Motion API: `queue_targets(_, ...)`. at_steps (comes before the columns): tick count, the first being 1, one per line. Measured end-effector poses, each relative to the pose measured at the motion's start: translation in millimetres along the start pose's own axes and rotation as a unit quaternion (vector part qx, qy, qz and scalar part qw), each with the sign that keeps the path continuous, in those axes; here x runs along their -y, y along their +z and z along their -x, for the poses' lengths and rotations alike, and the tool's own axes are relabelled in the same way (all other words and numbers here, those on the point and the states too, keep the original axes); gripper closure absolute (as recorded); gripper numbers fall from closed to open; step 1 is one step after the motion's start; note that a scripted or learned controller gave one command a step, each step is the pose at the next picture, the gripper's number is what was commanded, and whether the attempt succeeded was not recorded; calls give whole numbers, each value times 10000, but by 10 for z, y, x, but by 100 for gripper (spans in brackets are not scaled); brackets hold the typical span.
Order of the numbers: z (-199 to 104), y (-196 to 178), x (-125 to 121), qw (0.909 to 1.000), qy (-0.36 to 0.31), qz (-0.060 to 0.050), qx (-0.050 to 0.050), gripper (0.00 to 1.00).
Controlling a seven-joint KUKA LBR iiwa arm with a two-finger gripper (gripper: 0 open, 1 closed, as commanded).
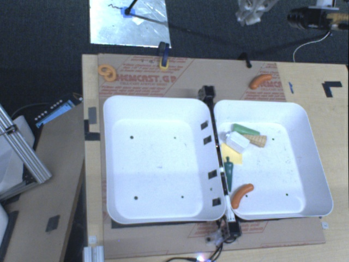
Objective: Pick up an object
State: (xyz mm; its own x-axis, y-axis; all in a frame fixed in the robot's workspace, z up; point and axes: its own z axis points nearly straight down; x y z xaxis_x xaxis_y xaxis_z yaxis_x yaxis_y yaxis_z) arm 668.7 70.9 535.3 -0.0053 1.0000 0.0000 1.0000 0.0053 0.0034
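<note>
Sausage (pixel 241 195) lies near front of right bin (pixel 305 162), beside middle wall. Behind it: dark green piece (pixel 228 171), white block (pixel 237 142), green stick (pixel 245 130). Gripper (pixel 252 10) hangs far back, high, holding nothing; open or closed, cannot tell. Pick not started. Next: come down over one toy.

Pale grey metal gripper (pixel 254 7) beneath an orange band.
</note>
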Motion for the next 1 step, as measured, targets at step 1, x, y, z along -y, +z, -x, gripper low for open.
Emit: queue_targets(1, -229, -2, 4, 10000, 1, -2, -4, 100)
